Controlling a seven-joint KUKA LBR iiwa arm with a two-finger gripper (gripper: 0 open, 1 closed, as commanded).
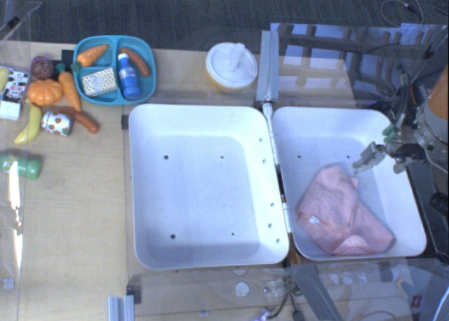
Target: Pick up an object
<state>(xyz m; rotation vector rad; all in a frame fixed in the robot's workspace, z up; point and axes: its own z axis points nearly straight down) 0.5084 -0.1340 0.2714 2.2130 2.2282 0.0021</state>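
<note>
Pink cloth (342, 211) is lying crumpled in right bin (414, 193), just below-left of gripper (382, 153); fingers' spread: cannot tell.

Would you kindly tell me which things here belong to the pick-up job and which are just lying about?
Job:
- gripper
- pink cloth
- right bin

Lying about:
- left bin
- blue tray of toy food
- white lidded bowl
- toy vegetables
- green toy

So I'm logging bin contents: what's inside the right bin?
A crumpled pink cloth lies in the right bin, toward its near side, with the gripper above its far edge. Anything beneath the cloth is covered and cannot be seen.
</note>
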